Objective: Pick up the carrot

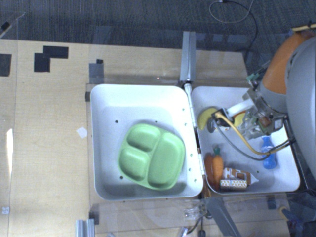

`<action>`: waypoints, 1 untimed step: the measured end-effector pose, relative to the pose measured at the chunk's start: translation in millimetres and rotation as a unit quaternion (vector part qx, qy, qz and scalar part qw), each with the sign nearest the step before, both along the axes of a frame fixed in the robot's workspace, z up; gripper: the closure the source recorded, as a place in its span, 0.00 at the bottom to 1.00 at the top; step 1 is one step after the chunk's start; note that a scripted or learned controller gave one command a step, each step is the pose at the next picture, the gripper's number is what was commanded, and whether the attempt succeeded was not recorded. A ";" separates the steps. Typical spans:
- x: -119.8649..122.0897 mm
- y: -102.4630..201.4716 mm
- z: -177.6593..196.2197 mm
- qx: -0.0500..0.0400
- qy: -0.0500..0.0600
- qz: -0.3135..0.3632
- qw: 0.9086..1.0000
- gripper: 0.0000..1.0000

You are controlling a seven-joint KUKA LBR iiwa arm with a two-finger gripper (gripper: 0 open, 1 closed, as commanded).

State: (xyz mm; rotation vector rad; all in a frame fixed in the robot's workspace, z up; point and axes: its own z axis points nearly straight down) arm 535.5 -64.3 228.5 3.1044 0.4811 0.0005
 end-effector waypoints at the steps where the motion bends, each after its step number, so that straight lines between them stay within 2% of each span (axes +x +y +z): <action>1: -48.2 -10.0 -45.1 0.001 0.000 0.121 0.993 1.00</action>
